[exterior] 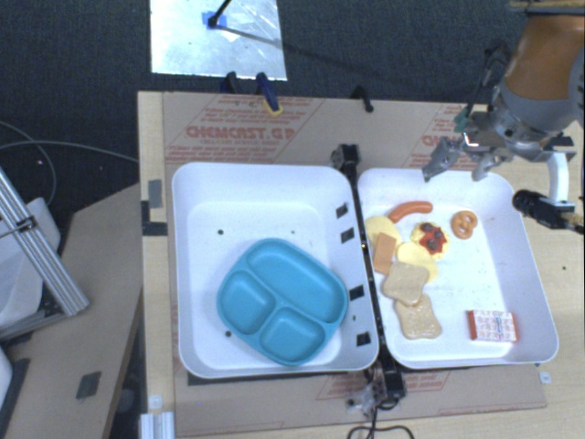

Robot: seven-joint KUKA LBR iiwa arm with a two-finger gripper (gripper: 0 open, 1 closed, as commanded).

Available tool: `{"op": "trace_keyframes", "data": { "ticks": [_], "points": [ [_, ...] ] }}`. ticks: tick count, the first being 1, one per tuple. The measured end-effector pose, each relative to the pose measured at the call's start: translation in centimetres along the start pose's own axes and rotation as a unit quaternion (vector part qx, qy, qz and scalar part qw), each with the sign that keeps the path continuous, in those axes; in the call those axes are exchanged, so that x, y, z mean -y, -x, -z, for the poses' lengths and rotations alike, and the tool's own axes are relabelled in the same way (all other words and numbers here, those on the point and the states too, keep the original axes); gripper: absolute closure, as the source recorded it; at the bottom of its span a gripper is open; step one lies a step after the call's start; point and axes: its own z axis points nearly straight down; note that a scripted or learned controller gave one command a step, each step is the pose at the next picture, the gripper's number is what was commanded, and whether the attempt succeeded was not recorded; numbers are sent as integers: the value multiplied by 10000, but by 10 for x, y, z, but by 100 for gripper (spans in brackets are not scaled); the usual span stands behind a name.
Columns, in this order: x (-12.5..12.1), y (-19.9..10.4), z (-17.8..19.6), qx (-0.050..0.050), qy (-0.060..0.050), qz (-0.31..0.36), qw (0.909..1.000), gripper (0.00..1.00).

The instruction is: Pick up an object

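- Dark carpet is lying all around a bench (274, 122) that is wearing a brown cardboard sheet with red letters on it.
- Two white bins are sitting side by side on the bench, touching in the middle.
- Sitting in the left bin (206, 199) is a blue plate (281, 301) with three sections, tilted toward the near right corner.
- Toy food is lying in the right bin (526, 273): a sausage (409, 210) near the far side, a small pretzel (463, 223) to its right, and a yellow piece with red and dark bits on top (430, 239) between them, a little nearer.
- Two bread slices (411, 300) are lying below that, touching each other, with an orange slice (384, 250) and pale yellow slices beside them.
- A little red and white packet (492, 326) is lying by itself near the right bin's near right corner.
- The gripper (460, 165) is hanging over the far edge of the right bin, its two fingers spread apart and gripping nothing.
- A shiny sheet (218, 24) is lying on the carpet behind the bench.
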Motion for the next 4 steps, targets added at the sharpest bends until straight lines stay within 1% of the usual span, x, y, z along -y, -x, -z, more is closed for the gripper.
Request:
{"op": "trace_keyframes", "data": {
  "ticks": [1, 2, 3, 4],
  "points": [
    [32, 47, -128, -1, -62, -34, 10000, 0],
    [63, 22, -181, -11, -25, -17, 10000, 0],
    [130, -5, -179, -13, -36, -17, 10000, 0],
    [116, -22, -154, 1, 8, 9, 10000, 0]
  ]
}}
